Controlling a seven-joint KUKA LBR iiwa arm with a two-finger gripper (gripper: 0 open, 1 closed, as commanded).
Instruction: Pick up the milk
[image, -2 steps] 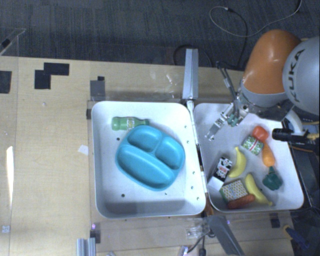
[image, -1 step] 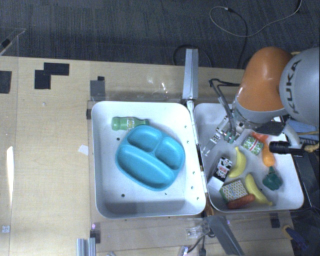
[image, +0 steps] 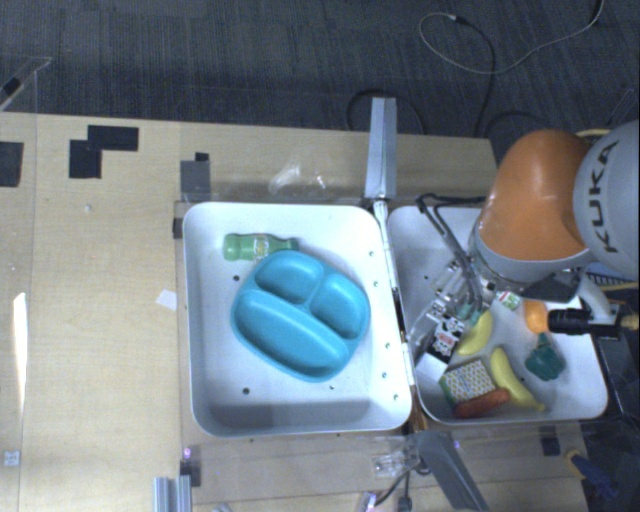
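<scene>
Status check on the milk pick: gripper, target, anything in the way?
Gripper low in right bin, fingers unreadable. Milk not identifiable among clutter. Bananas, teal item crowd its side. Blue tray, green bottle in left bin.

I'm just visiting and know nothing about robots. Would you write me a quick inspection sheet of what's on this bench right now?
Surface: wooden bench bearing a left bin and a right bin, side by side.
Job's things: milk cannot be told apart among the small items in the right bin.
Clutter: blue divided tray and green bottle in the left bin; two bananas, a teal toy and an orange piece in the right bin.
Grippers: gripper low over the right bin, by the bananas.
Cables: thin cable on the dark floor behind.
Surroundings: black marks on the bench.
</scene>
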